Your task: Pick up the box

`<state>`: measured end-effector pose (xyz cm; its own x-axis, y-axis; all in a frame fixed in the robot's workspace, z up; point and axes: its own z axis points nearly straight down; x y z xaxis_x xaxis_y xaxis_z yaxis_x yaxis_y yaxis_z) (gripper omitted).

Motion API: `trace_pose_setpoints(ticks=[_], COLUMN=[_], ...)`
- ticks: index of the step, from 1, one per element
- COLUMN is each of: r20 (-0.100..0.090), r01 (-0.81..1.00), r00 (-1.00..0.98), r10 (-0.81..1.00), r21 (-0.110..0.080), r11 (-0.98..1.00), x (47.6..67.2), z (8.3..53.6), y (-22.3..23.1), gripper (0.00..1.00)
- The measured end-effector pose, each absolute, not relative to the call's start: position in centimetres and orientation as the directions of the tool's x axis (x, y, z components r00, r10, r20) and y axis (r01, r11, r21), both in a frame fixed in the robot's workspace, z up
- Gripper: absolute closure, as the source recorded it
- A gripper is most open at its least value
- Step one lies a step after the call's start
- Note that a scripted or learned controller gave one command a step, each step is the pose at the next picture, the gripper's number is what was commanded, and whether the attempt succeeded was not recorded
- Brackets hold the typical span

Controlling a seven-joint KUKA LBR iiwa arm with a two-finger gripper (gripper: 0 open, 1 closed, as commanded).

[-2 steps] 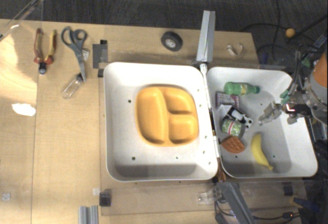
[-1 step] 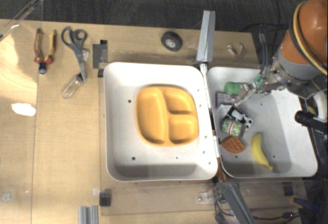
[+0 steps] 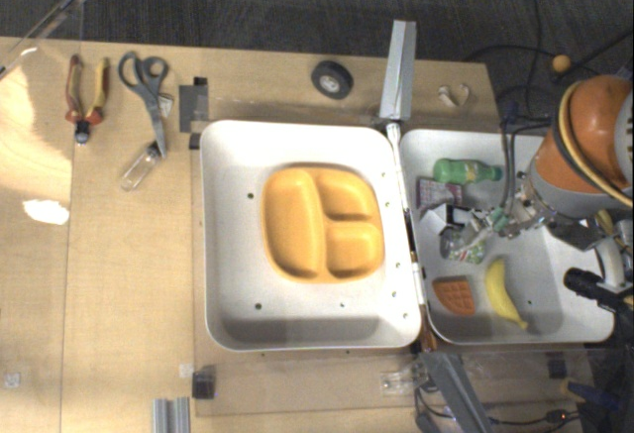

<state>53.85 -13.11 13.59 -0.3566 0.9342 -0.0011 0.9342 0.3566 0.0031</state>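
In the right bin (image 3: pixel 584 327), a small flat greyish-purple box (image 3: pixel 436 191) lies near the left wall, just below a green bottle (image 3: pixel 468 169). My gripper (image 3: pixel 515 221) hangs low over the middle of that bin, to the right of the box and apart from it. It sits next to a crumpled shiny packet (image 3: pixel 464 240). The grey arm with its orange band (image 3: pixel 592 132) comes in from the right and hides the bin's far right part. Nothing shows in the gripper's grasp.
A banana (image 3: pixel 503 294) and an orange waffle-like piece (image 3: pixel 456 295) lie at the front of the right bin. The left bin (image 3: pixel 238 312) holds a yellow divided tray (image 3: pixel 322 221). Scissors (image 3: pixel 149 94), pliers (image 3: pixel 84 96) and a tape roll (image 3: pixel 332 79) lie on the bench.
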Motion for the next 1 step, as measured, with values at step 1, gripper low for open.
trace_pose_setpoints(ticks=[1], r20=[-0.003], r01=[0.970], r00=[-0.242], r10=[0.970], r21=[0.005], r11=[0.242], x=[56.44], z=[9.20], y=[-11.95], gripper=[0.00])
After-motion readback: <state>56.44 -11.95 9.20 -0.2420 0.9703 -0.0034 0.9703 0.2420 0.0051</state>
